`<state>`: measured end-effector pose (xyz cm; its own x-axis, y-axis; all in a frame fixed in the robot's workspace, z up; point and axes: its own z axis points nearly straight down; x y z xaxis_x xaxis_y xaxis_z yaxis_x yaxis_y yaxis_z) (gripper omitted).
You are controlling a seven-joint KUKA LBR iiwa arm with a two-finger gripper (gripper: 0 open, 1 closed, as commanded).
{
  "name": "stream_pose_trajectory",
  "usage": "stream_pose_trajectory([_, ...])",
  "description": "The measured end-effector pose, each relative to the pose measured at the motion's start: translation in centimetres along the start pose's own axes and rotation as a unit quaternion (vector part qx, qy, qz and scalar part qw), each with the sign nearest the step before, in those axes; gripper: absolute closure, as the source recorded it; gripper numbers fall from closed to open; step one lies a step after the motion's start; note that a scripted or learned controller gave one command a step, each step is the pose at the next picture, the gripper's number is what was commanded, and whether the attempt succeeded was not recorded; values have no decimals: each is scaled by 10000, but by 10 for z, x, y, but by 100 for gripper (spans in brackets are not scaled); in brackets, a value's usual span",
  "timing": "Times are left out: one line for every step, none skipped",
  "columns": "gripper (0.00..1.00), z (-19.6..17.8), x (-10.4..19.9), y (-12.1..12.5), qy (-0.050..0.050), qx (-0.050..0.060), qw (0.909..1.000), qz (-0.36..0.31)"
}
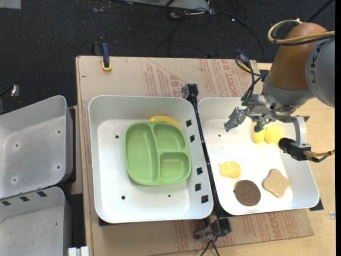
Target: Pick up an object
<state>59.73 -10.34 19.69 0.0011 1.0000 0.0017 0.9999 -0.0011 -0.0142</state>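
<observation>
Brown board covers the table (138,79), bearing two white bins. The left bin (106,116) holds a green divided plate (157,153). In the right bin (224,111) the grey arm's pincer (259,126) hangs just over a yellow object (268,135); its grip cannot be told. Nearer lie a tan toast piece (276,183), a brown disc (248,192) and a small yellow piece (229,169).
</observation>
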Motion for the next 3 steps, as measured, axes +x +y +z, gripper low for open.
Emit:
stream_pose_trajectory([0, -8, 0, 3, -8, -69, 10000, -10])
stream_pose_trajectory([0, 52, -8, 2, -8, -43, 10000, 4])
stream_pose_trajectory([0, 105, -8, 2, -6, -50, 10000, -1])
